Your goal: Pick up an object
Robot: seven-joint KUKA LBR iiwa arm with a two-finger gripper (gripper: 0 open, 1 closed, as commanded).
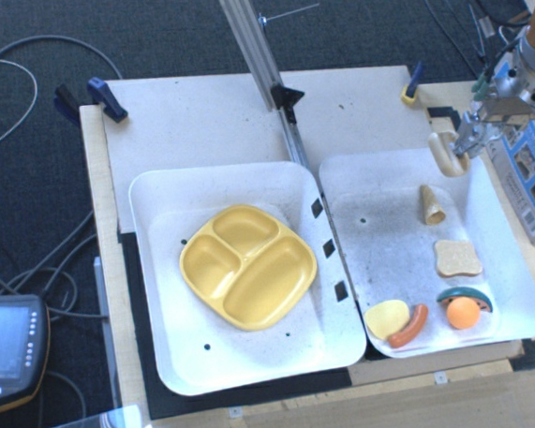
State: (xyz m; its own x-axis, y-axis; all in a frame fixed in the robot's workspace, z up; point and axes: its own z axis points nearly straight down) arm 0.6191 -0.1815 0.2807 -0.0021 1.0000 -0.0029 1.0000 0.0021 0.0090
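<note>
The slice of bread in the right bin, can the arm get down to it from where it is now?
Probably yes. The slice of bread lies flat with bare bin floor around it, apart from the cone and the orange ball; the pincer is above the bin's far edge.

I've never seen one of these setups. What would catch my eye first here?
Most striking is the big yellow three-compartment plastic plate, alone in the left white bin. Next, the toy food along the right white bin's near edge: an orange ball, a red sausage and a slice of bread. The robot's gripper hovers at that bin's far right corner.
</note>
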